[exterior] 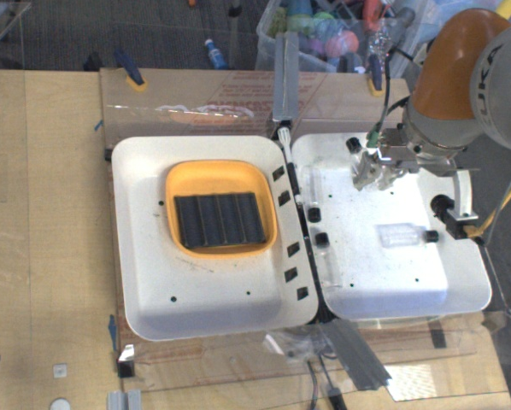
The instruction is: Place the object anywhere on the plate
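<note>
Table: a wooden table (33,229) carried two shallow white bins side by side; a strip of black clips ran along the seam between them.
Right bin: the right bin (392,289) held a small clear, flat object (399,236) toward its right edge, lying on the floor of the bin, apart from the arm.
Left bin: the left bin (204,306) held an orange plate (221,176) near its far edge; a dark ribbed block (220,219) lay flat on the plate, inside its rim.
End effector: the end effector (373,171) hung over the far part of the right bin, below the orange band; nothing showed between its fingers; how far open they stood I cannot tell.
</note>
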Controlling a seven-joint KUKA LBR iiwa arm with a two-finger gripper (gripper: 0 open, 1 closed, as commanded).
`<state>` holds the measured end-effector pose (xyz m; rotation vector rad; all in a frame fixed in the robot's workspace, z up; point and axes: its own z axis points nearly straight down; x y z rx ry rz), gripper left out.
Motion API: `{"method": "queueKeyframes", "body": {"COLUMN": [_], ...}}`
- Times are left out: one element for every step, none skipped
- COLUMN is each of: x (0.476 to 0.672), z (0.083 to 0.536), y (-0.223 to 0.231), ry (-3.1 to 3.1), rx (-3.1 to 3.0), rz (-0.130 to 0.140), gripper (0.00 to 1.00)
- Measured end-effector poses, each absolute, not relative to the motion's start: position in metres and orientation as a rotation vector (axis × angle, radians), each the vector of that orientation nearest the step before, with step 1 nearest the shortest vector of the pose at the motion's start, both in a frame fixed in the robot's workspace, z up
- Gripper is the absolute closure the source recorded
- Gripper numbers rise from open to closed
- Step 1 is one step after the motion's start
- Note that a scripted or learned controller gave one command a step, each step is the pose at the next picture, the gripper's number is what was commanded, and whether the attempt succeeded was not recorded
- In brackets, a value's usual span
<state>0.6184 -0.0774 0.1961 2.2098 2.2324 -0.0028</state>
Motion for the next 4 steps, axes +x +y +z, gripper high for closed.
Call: {"method": "queueKeyframes", "body": {"x": [0.651,0.667,0.668,0.668], "z": [0.193,0.196,0.226,0.227], "y": [-0.047,-0.026,0.001,0.001], "ry": [2.502,2.671,2.775,2.775], "rx": [1.895,1.646,1.462,1.462], "rz": [0.003,0.003,0.004,0.004], "gripper": [1.00,1.00,1.00,0.00]}}
